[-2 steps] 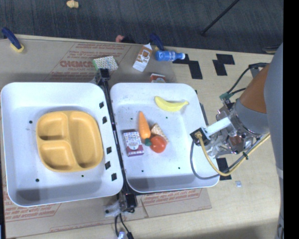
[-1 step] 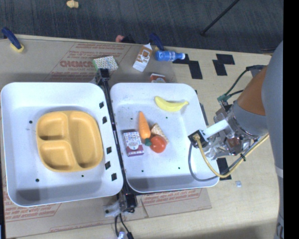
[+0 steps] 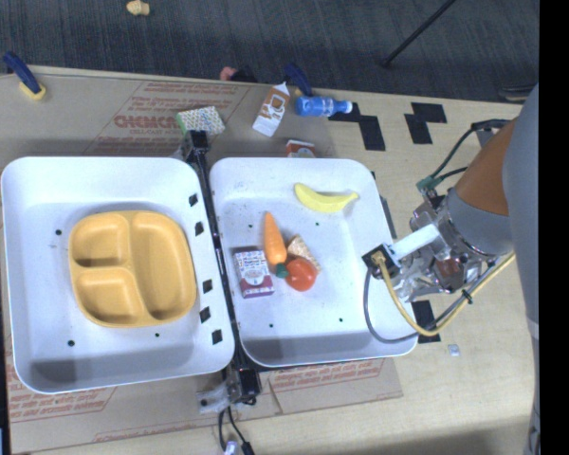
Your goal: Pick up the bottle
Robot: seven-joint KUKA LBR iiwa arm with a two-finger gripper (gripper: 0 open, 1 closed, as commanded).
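Observation:
The bottle (image 3: 322, 106) is small and blue with a clear neck. It lies on its side on the bench behind the right bin (image 3: 384, 322), outside both bins. My gripper (image 3: 432, 271) hangs over the right bin's right rim, low in the view and far from the bottle. Cables and the wrist body hide its tip. Nothing shows in its hold.
The right bin holds a banana (image 3: 325, 197), a carrot (image 3: 274, 238), a tomato (image 3: 302, 274), a cracker (image 3: 300, 250) and a red and white packet (image 3: 252, 272). A yellow divided plate (image 3: 133, 265) lies in the left bin (image 3: 24, 254). A small carton (image 3: 271, 110) lies near the bottle.

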